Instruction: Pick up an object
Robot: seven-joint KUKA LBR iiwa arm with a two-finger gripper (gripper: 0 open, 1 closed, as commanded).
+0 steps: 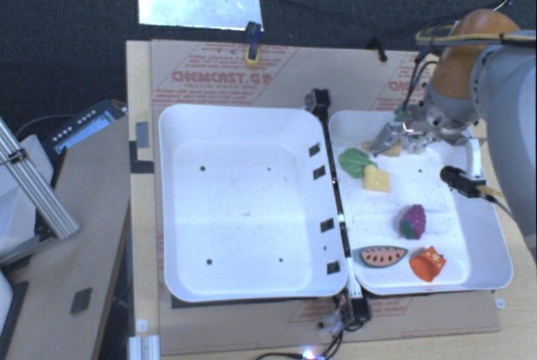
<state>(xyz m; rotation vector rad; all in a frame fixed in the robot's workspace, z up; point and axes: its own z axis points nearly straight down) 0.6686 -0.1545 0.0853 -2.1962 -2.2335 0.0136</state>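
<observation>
The gripper (392,140) is seen low over the far part of the right bin (487,241); whether its fingers are apart or together cannot be told. Just beside it lie a green leaf-shaped toy (356,159) and, touching that, a pale yellow block (377,180); nearer the front are found a purple grape cluster (412,221), a watermelon slice (383,256) and an orange piece (428,263).
</observation>
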